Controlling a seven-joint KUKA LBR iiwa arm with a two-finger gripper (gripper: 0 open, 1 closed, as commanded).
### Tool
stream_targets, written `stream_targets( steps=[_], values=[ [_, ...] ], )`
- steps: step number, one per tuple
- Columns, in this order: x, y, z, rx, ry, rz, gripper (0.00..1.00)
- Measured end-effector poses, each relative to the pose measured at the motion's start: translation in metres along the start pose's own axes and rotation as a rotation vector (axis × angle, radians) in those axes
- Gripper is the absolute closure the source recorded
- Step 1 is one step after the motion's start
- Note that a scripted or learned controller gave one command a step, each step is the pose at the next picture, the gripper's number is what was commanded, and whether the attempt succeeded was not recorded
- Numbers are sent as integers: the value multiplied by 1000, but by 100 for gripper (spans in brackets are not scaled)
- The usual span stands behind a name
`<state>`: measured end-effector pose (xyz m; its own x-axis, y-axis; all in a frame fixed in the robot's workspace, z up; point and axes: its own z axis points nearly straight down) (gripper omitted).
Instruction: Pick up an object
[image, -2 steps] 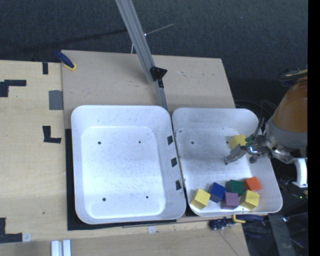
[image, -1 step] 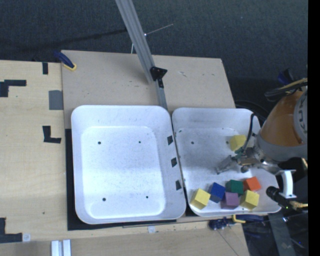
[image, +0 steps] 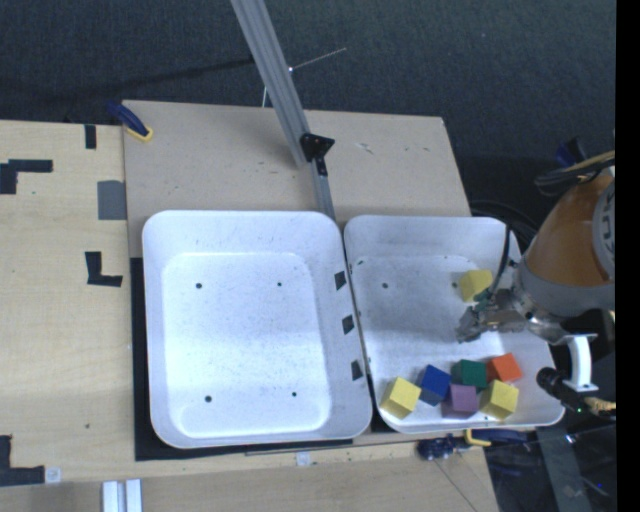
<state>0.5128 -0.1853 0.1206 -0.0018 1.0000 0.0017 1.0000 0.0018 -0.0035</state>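
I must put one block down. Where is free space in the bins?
The left bin floor is bare. In the right bin, the patch between its left wall and the gripper is bare. Blocks crowd its near edge.

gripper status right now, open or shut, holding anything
gripper: low in the right bin, just below a yellow block; open or shut cannot be told, and no object is seen in it.

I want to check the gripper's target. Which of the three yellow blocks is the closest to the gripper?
The yellow block lying alone, just above the gripper in the right bin. The other two yellow blocks sit lower, within the coloured cluster.
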Motion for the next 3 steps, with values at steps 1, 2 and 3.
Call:
stream_targets(
  steps=[1, 2, 3],
  values=[
    [-10, 3, -55, -8, -4, 1, 100],
    [-10, 4, -103, -7, -3, 0, 100],
    [48, 11, -95, -2, 0, -5, 100]
  ],
)
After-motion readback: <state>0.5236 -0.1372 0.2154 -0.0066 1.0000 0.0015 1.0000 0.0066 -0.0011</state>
